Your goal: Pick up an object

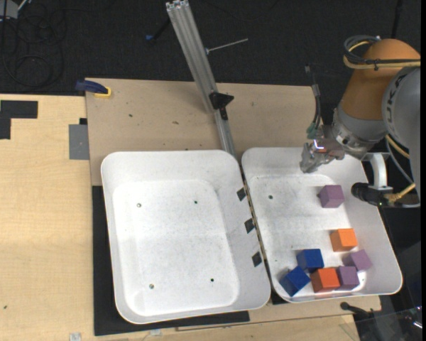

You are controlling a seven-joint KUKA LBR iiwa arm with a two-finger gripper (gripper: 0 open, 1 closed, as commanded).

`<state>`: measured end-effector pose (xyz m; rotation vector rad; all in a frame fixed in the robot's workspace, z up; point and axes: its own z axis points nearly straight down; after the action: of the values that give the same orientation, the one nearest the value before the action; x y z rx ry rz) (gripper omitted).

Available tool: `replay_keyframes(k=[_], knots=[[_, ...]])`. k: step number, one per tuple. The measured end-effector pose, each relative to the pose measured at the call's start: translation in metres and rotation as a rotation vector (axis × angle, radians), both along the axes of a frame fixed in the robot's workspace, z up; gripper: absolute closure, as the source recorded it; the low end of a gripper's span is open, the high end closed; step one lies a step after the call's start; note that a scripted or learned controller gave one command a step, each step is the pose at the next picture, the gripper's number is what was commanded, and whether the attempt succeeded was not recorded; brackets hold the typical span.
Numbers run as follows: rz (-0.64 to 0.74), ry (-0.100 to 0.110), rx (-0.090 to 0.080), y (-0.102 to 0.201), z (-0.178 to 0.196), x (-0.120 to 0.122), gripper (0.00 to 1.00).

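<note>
A tan wooden bench [156, 119] is seen from above at a slant, w/ dark floor and cables behind it and a slanted aluminium strut [199, 69] rising from between two shallow white plastic bins.

Camera view: the left white bin [121, 183] is seen w/ nothing but a few dark specks on its floor. All candidate objects are held in the right white bin [284, 212]. A lone purple cube [331, 195] sits in the upper middle of that bin, well apart from the rest. An orange cube [343, 239] lies nearer the front edge; a cluster is packed into the front corner: two blue blocks [303, 268], a second orange block [326, 279] and two more purple cubes [353, 268], several touching.

The grey arm w/ orange band [373, 84] is reached in from the right, and the two-finger gripper [312, 158] is poised over the back part of the right bin, near its rear rim. Nothing is seen between its fingers; how far they are parted can't be told at this res.

Step in hand, as judged: approach, i.e. no object picked yet. The lone purple cube is judged the easiest target, being nearest and w/ free space on all sides. The next move would call for the gripper to be shifted toward the front-right, centred above that cube, then lowered w/ fingers straddling two opposite faces before closing. The clustered blocks would be harder, as little finger room is left between them.
</note>
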<state>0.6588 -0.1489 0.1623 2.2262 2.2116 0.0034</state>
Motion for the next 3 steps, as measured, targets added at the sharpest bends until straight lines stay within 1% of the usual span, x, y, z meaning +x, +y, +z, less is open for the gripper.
replay_keyframes(k=[1, 2, 3], knots=[[0.004, 0.0, 0.0, -0.001, 0.051, 0.001, 1.0], [0.011, 0.008, 0.004, 0.055, 0.046, -0.008, 1.0], [0.01, 0.008, 0.004, 0.098, 0.046, -0.006, 1.0]])
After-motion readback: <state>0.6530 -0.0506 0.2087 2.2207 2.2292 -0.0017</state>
